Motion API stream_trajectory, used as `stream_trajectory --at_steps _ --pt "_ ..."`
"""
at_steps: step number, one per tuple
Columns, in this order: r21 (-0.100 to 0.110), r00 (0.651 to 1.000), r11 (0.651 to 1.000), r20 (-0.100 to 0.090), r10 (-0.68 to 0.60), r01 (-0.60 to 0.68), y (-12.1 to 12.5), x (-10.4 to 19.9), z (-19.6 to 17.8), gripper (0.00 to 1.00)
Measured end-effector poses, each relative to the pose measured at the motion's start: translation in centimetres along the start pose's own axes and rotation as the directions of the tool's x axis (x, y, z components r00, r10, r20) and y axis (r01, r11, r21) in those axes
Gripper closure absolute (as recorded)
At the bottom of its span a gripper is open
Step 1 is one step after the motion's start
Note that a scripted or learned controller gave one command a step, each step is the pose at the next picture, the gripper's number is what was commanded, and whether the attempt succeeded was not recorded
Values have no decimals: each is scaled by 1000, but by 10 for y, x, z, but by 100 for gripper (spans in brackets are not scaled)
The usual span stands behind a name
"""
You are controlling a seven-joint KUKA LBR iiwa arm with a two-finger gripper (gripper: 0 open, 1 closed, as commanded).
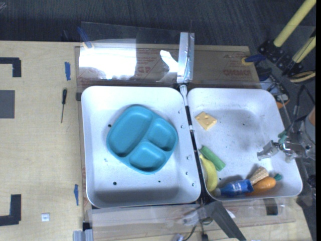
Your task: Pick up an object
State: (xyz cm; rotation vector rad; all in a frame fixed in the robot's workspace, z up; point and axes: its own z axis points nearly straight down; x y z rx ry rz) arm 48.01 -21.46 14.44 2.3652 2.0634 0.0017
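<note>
Nothing is lifted yet: pincer (271,150), whose spread I cannot tell, hangs at the right bin's (235,97) right edge above the carrot (265,184) and blue bottle (235,188) lying at its front.

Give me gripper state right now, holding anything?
Gripper: over the right bin near its right wall; nothing seen between its fingers; open or shut cannot be told.
</note>
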Motion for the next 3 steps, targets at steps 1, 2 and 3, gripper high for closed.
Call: stream_trajectory --at_steps 1,2,3 --pt "1 994 994 -11 106 -106 0 21 57 0" --pt "-5 994 994 -4 106 -106 1 18 46 100" --pt "-2 994 994 -6 105 -105 1 19 47 0"
